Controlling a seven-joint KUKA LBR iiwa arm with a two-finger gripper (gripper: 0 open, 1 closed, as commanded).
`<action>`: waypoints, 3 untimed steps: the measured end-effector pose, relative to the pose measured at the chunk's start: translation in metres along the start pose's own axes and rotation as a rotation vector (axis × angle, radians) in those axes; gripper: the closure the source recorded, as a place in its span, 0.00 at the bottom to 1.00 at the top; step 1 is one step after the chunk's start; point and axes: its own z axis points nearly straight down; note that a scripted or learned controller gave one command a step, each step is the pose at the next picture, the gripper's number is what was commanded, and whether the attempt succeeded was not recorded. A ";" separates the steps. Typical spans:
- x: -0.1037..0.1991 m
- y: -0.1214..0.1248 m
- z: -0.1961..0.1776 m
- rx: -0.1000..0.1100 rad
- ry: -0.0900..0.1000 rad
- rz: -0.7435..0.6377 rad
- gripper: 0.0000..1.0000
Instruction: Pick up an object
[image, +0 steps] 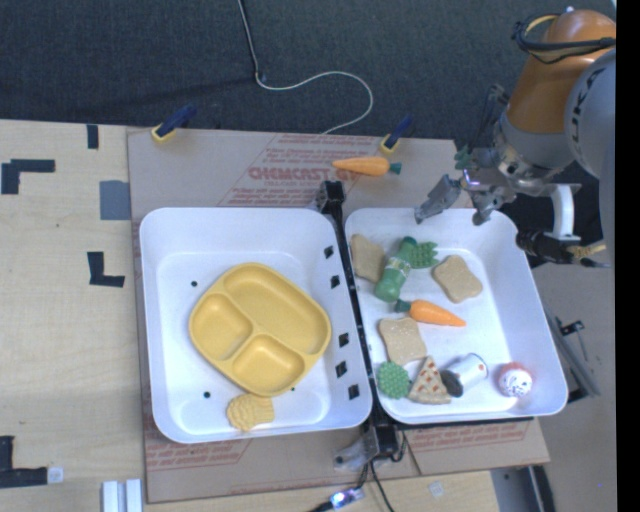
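My gripper (462, 205) hangs above the far rim of the right bin (535, 300), fingers spread open with nothing between them. In that bin lie a green toy vegetable (400, 268), a carrot (436, 314), two bread slices (457, 279) (402, 339), a cracker-like piece (366, 257), a green broccoli piece (393, 380), a pizza wedge (429, 382), a small can (466, 372) and a white-red ball (515, 381). The nearest items sit below and left of the fingers.
The left bin (160, 300) holds a yellow divided plate (260, 327) and a tan cookie-like toy (249, 410). Another carrot (362, 166) lies on the cardboard behind the bins. A white cable (310, 80) runs across the dark backdrop.
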 end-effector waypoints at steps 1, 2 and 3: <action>-0.008 -0.001 0.060 0.005 -0.001 0.001 0.00; -0.002 -0.011 0.117 0.005 0.000 0.000 0.00; -0.001 -0.009 0.143 -0.004 -0.004 -0.002 0.00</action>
